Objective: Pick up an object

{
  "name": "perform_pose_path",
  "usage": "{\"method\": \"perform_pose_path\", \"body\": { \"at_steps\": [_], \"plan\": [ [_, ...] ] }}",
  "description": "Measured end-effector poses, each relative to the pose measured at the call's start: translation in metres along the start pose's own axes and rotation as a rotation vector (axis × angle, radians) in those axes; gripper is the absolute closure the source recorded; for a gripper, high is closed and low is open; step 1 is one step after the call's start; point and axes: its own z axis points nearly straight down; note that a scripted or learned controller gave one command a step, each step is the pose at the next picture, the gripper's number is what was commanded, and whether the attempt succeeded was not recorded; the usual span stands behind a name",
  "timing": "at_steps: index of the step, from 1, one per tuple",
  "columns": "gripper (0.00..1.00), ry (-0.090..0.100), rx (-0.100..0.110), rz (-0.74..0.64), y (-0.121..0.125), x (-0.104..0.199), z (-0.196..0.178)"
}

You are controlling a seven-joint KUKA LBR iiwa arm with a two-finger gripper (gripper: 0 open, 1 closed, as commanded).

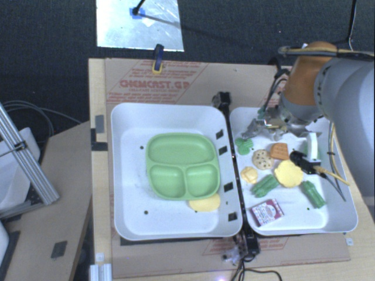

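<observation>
Step in hand, at a guess: coming down to grab a toy, with nothing lifted yet.

Gripper [256, 129] low over the back left corner of the right bin [345, 215], at the end of the grey arm [345, 92]. Open or shut: cannot tell from here. No toy seen in its grip.

Right below and just beside it, a small green toy [244, 146]. Near that, a round cookie [262, 159] and an orange cracker [280, 151]. Further to the front, a small yellow piece [249, 174], a big yellow round toy [288, 173], a green pod [265, 185] and a red packet [266, 211]. Lots to pick from, all lying close together.

In the left bin [126, 215], a green tray [179, 165] with a flat yellow piece [204, 204] peeking out at its front edge. Well apart from the gripper.

Next, most likely: go straight down on the small green toy, squeeze it and lift. Needs good aim, so as not to bump the bin wall or push the cookie. Could miss, since the toy is small.
</observation>
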Motion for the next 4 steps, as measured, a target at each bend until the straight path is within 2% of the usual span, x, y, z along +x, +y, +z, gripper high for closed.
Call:
{"method": "perform_pose_path", "body": {
  "at_steps": [1, 2, 3, 4],
  "plan": [
    [0.00, -0.002, 0.002, 0.009, 0.010, -0.032, 0.000],
    [0.00, -0.005, -0.006, 0.008, 0.017, -0.055, -0.091],
    [0.00, -0.004, 0.002, 0.010, 0.015, -0.103, -0.081],
    [0.00, 0.003, 0.011, 0.000, 0.014, -0.034, 0.002]
  ]
}}
